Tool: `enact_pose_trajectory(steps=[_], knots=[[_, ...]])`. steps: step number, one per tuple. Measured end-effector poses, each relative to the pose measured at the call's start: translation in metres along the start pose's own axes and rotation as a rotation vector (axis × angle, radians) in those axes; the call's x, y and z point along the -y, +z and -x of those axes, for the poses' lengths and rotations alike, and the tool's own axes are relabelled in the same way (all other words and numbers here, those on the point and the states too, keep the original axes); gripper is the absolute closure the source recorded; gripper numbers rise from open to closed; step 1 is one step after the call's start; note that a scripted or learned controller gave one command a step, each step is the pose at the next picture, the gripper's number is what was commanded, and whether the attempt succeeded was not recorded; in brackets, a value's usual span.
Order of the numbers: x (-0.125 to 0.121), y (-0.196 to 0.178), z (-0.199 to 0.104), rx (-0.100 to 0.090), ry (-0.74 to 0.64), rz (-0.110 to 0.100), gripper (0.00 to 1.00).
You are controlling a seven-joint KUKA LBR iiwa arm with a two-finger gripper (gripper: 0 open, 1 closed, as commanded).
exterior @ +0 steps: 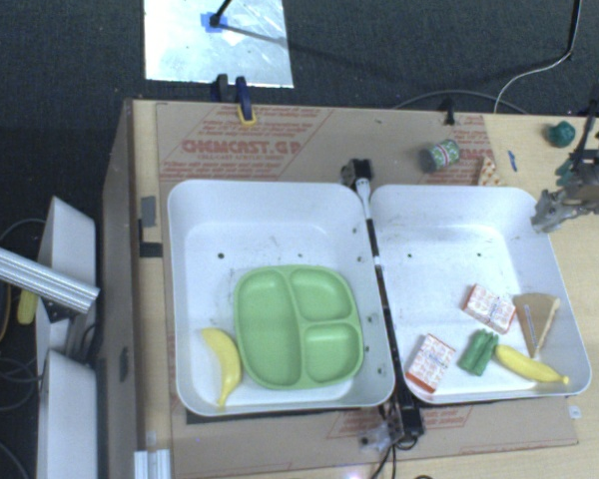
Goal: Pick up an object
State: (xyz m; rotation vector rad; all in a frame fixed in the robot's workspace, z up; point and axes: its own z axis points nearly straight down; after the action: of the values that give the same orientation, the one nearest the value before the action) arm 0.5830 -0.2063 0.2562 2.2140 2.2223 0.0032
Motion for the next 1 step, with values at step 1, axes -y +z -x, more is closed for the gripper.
enact_pose_trajectory(steps=[1], knots=[[0.0003,0.0004,0.0001,0.0,0.0,-0.001,0.0]])
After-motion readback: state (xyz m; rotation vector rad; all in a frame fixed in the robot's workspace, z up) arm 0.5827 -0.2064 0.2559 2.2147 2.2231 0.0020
